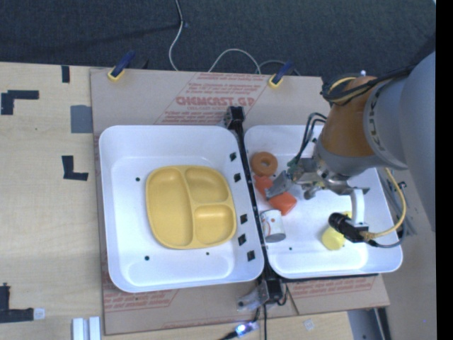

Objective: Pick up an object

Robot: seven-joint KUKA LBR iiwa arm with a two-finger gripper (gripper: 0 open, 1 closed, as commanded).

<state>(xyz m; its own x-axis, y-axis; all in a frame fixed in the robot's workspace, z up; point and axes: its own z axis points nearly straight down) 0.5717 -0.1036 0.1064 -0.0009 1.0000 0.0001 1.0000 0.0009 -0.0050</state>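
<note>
In the right bin several small objects lie near its left wall. They are a brown ring, a red-orange piece, an orange lump, a white cylinder with a dark mark, and a yellow block toward the front right. My gripper hangs low over the bin, just right of the red-orange piece and above the orange lump. The wrist hides how it meets them. I see nothing held.
The left bin holds a yellow divided plate. A black divider runs between the bins. A black plug with a yellow cable hangs beside the yellow block. The arm's grey and orange body covers the right bin's far right.
</note>
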